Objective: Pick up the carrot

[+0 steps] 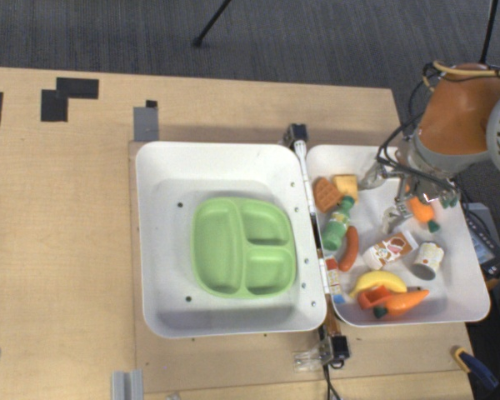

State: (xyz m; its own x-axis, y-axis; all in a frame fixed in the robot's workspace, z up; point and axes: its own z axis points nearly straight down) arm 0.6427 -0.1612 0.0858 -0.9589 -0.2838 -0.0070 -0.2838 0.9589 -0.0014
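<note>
on a wooden table [67, 223] we see two white bins; the left bin [150, 223] holds a green plate [242, 247]. our arm [458, 119] hovers over the right bin [471, 294], jaws [412, 198] unreadable. the carrot [404, 302] lies at the front, ungrasped; next we must travel forward.

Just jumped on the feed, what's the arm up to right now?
The arm is reaching in over the right bin, with its gripper low over the far part of it, close to a small orange piece. Whether it grips that piece can't be told from this view. The carrot lies at the near edge of the same bin, beside the banana, well apart from the gripper. The green divided plate sits in the left bin.
</note>
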